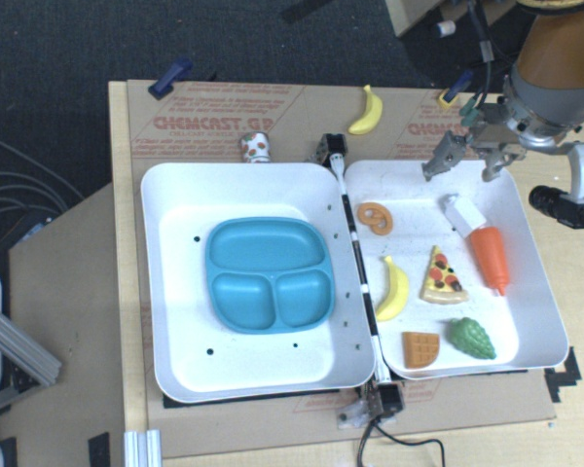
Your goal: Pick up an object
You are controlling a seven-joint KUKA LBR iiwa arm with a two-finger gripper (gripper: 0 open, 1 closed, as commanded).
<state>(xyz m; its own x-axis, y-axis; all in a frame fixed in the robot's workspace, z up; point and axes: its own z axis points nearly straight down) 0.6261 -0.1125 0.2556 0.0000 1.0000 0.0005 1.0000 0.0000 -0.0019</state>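
Note:
My gripper [464,161] hangs open over the far edge of the right bin [535,290], its two fingers spread with nothing between them. Below it in that bin lie a white block [460,211] and an orange carrot [490,257]. A pretzel [376,218] sits at the bin's far left. A pizza slice [443,278] and a banana [393,290] lie in the middle. A waffle [420,348] and a green leafy vegetable [470,339] rest near the front edge.
The left bin [175,339] holds a blue divided plate [269,272]. Behind the bins on the cardboard lie a second banana [367,113] and a small spotted toy [256,146]. A black clamp [330,148] sits where the bins meet.

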